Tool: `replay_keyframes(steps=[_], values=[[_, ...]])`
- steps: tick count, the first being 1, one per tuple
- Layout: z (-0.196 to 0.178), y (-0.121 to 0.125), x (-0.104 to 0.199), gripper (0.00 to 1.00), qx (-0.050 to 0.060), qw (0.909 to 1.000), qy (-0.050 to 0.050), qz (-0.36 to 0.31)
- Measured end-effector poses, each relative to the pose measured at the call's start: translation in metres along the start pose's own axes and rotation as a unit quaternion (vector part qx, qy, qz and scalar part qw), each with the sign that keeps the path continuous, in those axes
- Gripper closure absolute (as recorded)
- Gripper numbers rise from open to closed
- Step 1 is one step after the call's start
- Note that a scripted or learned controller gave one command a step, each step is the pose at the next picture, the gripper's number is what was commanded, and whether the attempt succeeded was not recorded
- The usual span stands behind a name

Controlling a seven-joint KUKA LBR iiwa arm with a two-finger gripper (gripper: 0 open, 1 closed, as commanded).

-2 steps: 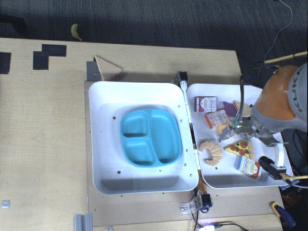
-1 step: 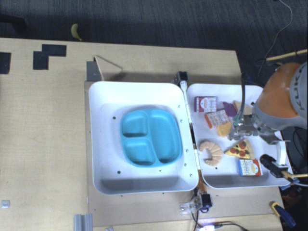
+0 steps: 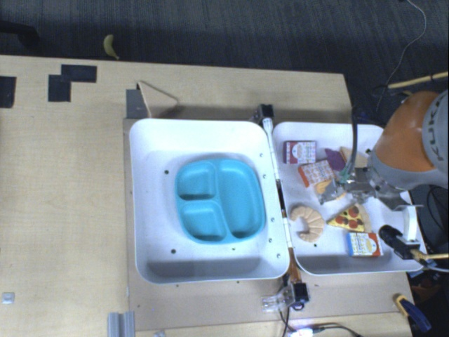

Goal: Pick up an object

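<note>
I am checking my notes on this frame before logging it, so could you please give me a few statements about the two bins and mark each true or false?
1. The blue divided tray lies in the left bin. True.
2. The croissant lies in the left bin beside the tray. False: it lies in the right bin, near its left wall.
3. The gripper is over the right bin. True.
4. The pizza slice sits on the blue tray. False: it lies in the right bin, right of the croissant.
5. The arm has an orange band above the wrist. True.
</note>
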State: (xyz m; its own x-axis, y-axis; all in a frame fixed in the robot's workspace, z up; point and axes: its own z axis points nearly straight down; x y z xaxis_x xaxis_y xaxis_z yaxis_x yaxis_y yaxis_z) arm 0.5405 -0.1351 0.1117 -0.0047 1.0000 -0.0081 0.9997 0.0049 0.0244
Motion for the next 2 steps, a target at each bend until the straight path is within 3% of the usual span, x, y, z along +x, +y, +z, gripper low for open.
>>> replay_keyframes(steps=[1,2], values=[[-0.0107,0.0018,0.0007,1.00,-0.002,1.0000,0.000,-0.001],[-0.0107,0.0017,0.0007,0.00,-0.002,1.0000,0.000,-0.001]])
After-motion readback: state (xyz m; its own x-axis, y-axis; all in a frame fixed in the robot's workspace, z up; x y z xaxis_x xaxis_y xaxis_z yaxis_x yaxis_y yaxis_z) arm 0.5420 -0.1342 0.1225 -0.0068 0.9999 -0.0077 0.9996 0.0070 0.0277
